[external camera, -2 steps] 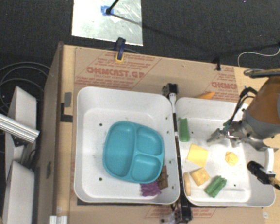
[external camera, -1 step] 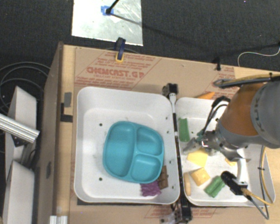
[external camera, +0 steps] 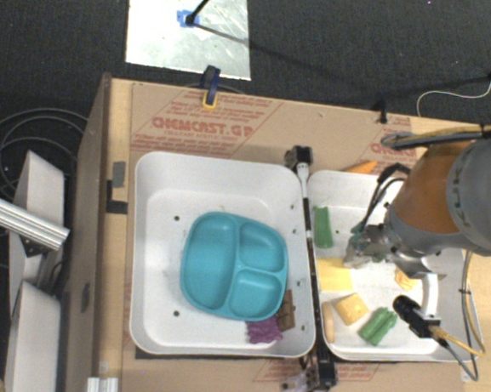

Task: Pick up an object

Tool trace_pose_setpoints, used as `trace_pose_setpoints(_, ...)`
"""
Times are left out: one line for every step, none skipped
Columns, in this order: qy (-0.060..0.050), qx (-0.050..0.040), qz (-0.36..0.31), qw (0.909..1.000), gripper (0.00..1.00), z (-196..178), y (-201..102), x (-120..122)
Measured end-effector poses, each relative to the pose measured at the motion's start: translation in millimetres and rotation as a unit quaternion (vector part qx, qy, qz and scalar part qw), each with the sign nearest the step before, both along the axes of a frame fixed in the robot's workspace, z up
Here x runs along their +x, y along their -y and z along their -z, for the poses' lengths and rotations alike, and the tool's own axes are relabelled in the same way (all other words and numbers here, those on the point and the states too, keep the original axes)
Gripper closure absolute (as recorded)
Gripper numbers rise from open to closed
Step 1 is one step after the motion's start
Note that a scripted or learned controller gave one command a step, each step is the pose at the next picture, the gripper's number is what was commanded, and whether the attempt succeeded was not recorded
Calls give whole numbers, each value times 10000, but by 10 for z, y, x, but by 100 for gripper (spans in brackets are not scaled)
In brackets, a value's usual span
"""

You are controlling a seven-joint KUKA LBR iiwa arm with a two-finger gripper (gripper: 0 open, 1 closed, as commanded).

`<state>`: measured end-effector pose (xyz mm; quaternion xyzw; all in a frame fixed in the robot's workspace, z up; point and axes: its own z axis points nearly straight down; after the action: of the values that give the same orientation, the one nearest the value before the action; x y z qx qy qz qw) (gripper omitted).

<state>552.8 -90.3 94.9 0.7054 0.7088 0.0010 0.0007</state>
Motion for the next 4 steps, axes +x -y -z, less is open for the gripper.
trace_pose_setpoints(64, 9, -49, 10000, 100, -962, -911, 677)
trace_pose_setpoints(5, -2, -6, 10000, 100, -899, -785, 882)
trace_pose_setpoints(13, -5, 27, 10000, 100, -1509, -537, 661)
trace_pose_setpoints(0, -6, 8, 10000, 0, -1476, -551, 666)
